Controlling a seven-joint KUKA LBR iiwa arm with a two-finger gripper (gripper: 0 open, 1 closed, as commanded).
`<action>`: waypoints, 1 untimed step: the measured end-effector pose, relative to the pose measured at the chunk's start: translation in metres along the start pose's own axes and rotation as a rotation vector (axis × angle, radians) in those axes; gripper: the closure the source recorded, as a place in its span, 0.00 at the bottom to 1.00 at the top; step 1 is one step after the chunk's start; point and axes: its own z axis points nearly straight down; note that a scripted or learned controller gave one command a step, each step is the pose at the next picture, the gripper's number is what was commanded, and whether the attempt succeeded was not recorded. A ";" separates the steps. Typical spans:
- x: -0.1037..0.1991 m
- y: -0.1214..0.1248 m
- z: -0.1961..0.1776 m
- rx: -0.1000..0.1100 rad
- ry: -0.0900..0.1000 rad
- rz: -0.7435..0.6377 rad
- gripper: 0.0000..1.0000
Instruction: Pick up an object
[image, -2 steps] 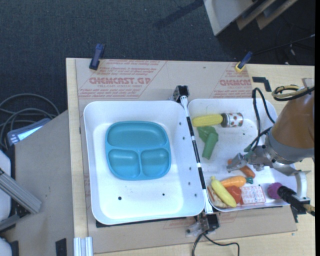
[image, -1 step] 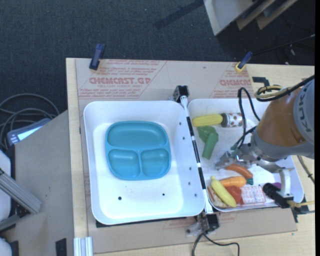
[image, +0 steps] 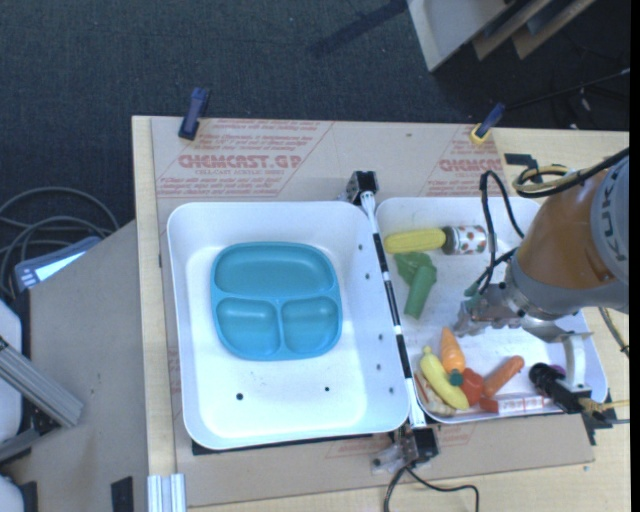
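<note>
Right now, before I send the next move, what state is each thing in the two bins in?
Blue tray: flat in the left bin, compartments bare.
Corn cob: lying on its side, top of the right bin.
Green piece: lying below the corn.
Banana: lying at the near edge.
Carrot: lying beside the banana.
Gripper: low over the right bin, nothing seen held.
</note>
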 end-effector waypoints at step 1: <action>0.000 0.000 0.000 0.000 0.000 0.000 0.00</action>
